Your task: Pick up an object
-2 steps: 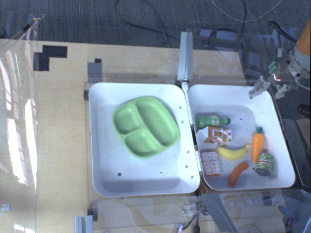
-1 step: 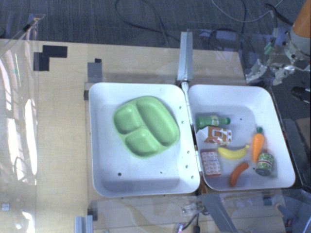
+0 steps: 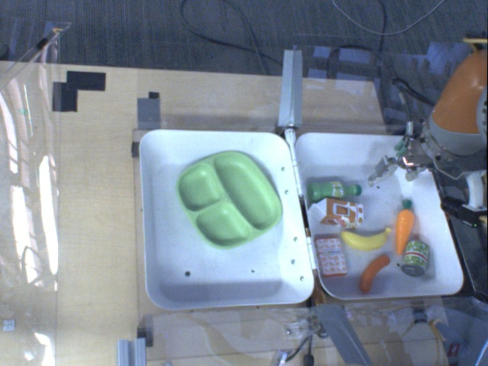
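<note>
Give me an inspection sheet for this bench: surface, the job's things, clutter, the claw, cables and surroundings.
Surface: pale wooden bench bearing two white bins, left bin and right bin.
Job's things: in the right bin, green bottle, small carton, banana, carrot, sausage, green can, pink packet.
Clutter: green divided plate in the left bin.
Claw: claw over the right bin's back part, above the bottle; nothing seen between its fingers.
Cables: black cables on the floor behind the bench.
Surroundings: dark carpet; clear panel at the left.
</note>
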You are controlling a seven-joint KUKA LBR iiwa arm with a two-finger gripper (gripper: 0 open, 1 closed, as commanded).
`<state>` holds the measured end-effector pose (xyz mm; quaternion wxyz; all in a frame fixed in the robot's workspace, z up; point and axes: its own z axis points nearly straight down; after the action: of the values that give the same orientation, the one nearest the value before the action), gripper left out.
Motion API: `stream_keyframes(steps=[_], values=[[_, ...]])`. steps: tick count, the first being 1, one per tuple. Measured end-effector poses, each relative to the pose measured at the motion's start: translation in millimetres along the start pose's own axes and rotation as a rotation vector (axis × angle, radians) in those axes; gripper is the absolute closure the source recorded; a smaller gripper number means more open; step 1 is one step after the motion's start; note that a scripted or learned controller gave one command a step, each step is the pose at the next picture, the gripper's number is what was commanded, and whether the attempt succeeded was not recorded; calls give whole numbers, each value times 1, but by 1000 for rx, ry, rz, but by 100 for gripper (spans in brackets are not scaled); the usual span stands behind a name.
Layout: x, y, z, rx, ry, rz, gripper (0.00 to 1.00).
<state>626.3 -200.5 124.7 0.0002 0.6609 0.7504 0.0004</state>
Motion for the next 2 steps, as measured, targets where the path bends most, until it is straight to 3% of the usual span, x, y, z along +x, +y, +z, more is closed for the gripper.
stream_keyframes(steps=[1, 2], values=[[4, -82, 37, -8, -5, -364, 0], [11, -122, 36, -15, -6, -206, 0]])
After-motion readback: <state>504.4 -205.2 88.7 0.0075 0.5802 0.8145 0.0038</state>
